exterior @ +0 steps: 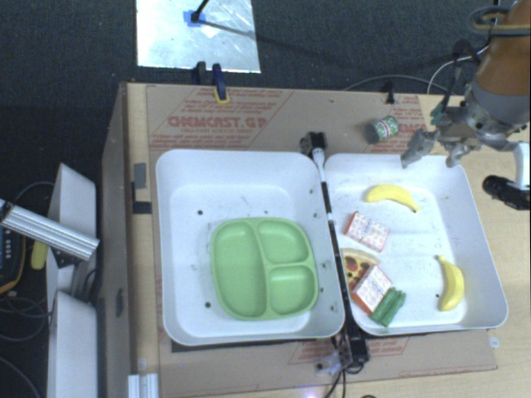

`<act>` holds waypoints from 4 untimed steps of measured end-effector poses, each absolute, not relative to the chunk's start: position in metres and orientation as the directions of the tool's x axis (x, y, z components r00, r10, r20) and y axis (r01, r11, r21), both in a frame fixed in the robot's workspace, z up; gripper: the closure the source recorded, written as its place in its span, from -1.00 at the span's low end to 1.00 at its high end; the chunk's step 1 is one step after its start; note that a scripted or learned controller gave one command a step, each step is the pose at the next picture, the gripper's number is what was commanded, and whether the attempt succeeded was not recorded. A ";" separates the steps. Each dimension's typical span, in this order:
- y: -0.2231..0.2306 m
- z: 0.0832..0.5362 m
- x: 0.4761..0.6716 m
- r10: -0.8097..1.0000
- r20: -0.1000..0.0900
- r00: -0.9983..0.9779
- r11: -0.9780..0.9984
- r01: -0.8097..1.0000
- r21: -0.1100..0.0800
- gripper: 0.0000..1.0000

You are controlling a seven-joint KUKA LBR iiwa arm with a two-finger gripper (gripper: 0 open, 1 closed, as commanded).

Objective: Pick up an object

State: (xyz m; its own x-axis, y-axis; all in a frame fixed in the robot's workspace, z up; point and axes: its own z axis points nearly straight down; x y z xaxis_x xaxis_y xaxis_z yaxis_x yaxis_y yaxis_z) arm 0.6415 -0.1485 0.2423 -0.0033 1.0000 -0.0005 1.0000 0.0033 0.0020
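Dark speckled carpet surrounds a bench [249, 110] topped with brown printed board, and on the floor beyond its far edge lies a shiny silver sheet [196, 23]. Two shallow white bins sit side by side on the board, touching along a dark central seam. Most of the left bin [182, 181] is taken up by a green divided plate [264, 268] lying flat toward its near edge. Several small things are scattered in the right bin [473, 214]: a yellow banana [392, 195] near the far edge, a second banana [450, 283] by the right wall toward the near corner, a red-and-white box [367, 231] close to the seam, a pizza slice [355, 264] just nearer than that, another red-and-white box [372, 288] touching it, and a green piece [387, 305] at the near edge beside that box. A small green can [383, 128] rests on the board just past the right bin's far edge. The gripper [433, 152] hangs above the far right corner of the right bin, its two fingers spread apart with nothing between them, well clear of both bananas. Grey and orange arm sections rise behind it at the right edge of the bench.
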 end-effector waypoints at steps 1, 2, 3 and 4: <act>-0.176 0.084 0.665 1.000 -0.001 -0.002 0.002 1.000 0.001 -1.00; -0.207 0.122 0.623 1.000 -0.002 -0.001 0.001 1.000 0.003 -1.00; -0.207 0.169 0.575 1.000 -0.001 -0.001 0.001 1.000 0.003 -1.00; -0.207 0.141 0.528 1.000 0.000 -0.001 0.001 1.000 0.000 -1.00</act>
State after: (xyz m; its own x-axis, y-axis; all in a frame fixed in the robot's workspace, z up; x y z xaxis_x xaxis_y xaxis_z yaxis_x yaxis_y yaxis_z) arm 0.5282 -0.2066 0.1410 -0.0009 1.0000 -0.0005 1.0000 0.0009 0.0003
